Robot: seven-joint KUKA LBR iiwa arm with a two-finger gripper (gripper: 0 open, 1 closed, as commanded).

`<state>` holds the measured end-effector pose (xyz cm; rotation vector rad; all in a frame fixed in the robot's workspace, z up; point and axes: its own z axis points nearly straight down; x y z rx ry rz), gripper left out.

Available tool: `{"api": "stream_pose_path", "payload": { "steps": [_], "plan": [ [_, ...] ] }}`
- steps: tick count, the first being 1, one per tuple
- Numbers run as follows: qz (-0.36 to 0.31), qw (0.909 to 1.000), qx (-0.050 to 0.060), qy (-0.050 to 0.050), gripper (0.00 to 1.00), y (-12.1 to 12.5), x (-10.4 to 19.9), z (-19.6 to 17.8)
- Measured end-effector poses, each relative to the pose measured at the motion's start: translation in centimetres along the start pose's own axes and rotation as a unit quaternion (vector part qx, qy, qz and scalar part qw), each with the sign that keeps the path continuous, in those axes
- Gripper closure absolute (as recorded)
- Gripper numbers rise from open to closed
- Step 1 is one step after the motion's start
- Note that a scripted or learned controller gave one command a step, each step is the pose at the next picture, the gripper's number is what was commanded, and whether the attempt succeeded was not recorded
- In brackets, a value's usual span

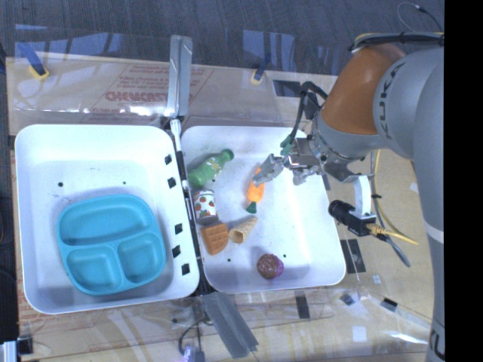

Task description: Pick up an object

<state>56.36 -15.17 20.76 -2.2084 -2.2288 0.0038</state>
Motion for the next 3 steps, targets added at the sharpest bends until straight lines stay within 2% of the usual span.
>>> {"api": "stream_pose_path", "payload": {
  "steps": [1, 2, 3],
  "plan": [
    [0.059, 0.9983, -0.002, -0.001, 0.0, 2.5, 0.7, 11.6],
    [0.057, 0.9984, 0.0, 0.0, 1.0, 2.5, 0.7, 10.7],
    [0.049, 0.9988, -0.001, 0.0, 1.0, 3.0, 8.4, 1.6]
  ]
}}
